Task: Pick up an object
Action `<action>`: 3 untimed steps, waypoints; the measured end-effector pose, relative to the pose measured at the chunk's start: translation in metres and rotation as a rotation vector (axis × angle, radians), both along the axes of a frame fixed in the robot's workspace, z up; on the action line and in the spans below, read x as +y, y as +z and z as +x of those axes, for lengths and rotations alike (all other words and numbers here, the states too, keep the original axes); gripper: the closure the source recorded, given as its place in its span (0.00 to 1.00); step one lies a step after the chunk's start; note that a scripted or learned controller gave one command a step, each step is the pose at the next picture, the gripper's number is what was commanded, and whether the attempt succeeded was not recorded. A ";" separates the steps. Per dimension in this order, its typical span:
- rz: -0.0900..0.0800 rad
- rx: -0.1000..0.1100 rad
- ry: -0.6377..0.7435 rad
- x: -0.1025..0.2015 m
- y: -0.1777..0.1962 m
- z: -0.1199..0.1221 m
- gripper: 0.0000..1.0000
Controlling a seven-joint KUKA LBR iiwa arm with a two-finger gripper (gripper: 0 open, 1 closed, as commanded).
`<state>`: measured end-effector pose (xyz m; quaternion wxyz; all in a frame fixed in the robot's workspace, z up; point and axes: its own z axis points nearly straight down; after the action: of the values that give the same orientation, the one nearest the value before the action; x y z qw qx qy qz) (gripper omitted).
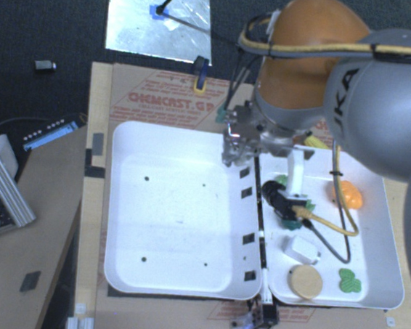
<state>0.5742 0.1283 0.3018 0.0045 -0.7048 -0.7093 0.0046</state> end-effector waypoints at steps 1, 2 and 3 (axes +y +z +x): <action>0.002 -0.011 0.003 0.069 -0.040 0.009 1.00; 0.005 -0.029 -0.003 0.052 0.087 0.007 1.00; 0.002 -0.012 0.002 0.075 0.073 -0.072 1.00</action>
<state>0.5018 0.2032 0.3748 0.0012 -0.7042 -0.7100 -0.0003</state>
